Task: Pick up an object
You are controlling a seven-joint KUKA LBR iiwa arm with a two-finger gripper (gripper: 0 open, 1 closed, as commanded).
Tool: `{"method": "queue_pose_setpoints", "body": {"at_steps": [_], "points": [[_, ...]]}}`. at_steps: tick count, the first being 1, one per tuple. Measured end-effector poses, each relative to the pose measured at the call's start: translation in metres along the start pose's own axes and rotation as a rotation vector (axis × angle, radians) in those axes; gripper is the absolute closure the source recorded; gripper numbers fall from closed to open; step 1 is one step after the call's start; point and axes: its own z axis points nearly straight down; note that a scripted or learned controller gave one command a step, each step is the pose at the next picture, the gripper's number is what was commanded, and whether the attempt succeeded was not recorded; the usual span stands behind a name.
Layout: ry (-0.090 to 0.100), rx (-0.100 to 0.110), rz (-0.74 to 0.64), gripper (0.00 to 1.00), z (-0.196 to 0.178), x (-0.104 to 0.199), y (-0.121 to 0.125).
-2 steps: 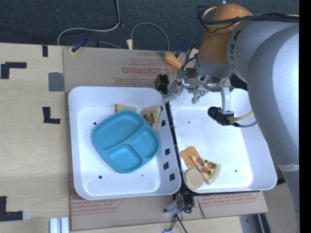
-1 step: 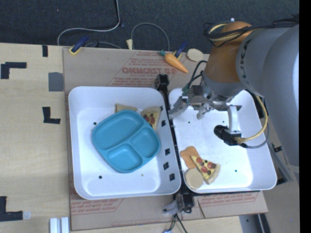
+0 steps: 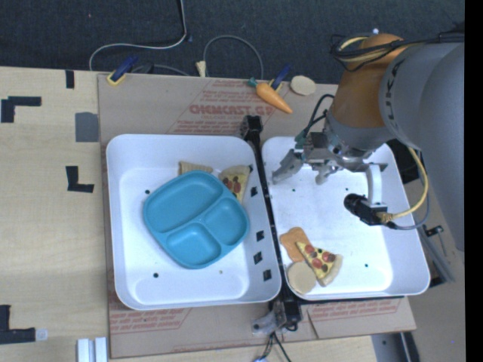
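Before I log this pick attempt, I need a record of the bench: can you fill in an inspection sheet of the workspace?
Surface: two white bins, left bin and right bin, on cardboard.
Job's things: blue divided plate and a pizza slice in the left bin; pizza slice and cookie in the right.
Clutter: toy carrot behind the bins.
Grippers: gripper open over the right bin, holding nothing.
Cables: white cable at the back.
Surroundings: dark carpet.

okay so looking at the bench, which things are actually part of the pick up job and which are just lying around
For the job: gripper over the right bin, fingers open; pizza slice and cookie in that bin; blue tray in the left bin.

Lying about: toy carrot and tan disc on the cardboard behind the bins.
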Motion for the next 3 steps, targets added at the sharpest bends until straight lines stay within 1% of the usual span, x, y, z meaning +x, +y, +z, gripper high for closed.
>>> {"method": "queue_pose_setpoints", "body": {"at_steps": [1, 2, 3], "points": [[0.001, -0.005, -0.004, 0.00, 0.000, -0.011, 0.057], [0.003, 0.007, -0.002, 0.00, 0.000, 0.026, -0.042], [0.000, 0.002, 0.002, 0.00, 0.000, -0.004, -0.071]]}}
